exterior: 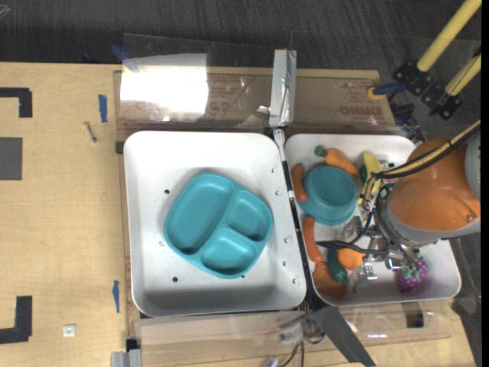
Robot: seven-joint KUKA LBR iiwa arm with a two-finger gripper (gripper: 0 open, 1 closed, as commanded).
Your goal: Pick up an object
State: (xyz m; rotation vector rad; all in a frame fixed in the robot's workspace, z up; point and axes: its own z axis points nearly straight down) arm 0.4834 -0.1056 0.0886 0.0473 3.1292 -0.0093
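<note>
Left white bin [145, 205]: a blue plastic plate with three parts [219, 223] lies in the middle.
Right white bin [439, 281]: a blue round cup [330, 192], orange toy carrots [336, 157], purple toy grapes [410, 275].
Hand [365, 260]: down low among the toys - I cannot tell if it is open or closed.

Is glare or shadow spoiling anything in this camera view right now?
Camera view: strong glare whites out the clear panel behind the left bin; the teal divided plate is sharp and evenly lit; the arm overhangs the cluttered right bin, hiding part of it.
</note>
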